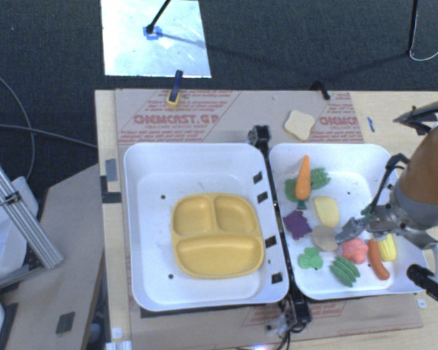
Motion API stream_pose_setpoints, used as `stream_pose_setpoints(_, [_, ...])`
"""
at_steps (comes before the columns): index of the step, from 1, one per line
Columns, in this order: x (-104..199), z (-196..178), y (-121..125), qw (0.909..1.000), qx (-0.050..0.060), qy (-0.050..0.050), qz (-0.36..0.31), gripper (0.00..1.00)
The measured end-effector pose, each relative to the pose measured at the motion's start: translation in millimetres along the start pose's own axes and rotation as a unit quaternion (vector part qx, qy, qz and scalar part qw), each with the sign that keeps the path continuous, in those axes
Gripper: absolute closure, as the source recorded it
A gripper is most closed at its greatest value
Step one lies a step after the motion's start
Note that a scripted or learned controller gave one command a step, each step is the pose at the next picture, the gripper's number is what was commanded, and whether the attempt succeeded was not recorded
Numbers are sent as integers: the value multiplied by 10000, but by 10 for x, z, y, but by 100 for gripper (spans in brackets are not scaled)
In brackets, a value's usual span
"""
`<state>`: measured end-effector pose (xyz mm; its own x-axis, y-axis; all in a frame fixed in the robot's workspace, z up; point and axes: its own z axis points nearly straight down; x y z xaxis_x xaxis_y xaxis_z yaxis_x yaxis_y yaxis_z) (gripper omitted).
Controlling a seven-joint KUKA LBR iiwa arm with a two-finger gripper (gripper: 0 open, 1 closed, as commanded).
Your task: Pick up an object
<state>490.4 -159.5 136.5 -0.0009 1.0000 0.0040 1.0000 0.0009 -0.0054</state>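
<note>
The right bin holds toy food: a carrot on green leaves, a pale yellow piece, a purple grape bunch, a beige disc, a green broccoli, a red-pink fruit, a green pod, an orange sausage and a yellow corn. My gripper reaches in from the right and sits low over the bin, just above the red-pink fruit and beside the beige disc. No object shows between its tips.
The left bin holds a yellow divided tray. A toast slice lies on the cardboard behind the right bin. The arm's orange band fills the right edge. A dark divider separates the bins.
</note>
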Motion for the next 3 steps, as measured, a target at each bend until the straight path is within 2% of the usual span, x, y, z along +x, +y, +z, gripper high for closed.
stream_pose_setpoints(1, [532,540,-30,10000,-32,-10,-24,0])
stream_pose_setpoints(2, [501,504,743,10000,-69,-27,-32,0])
stream_pose_setpoints(3, [497,400,717,10000,-56,-19,-19,100])
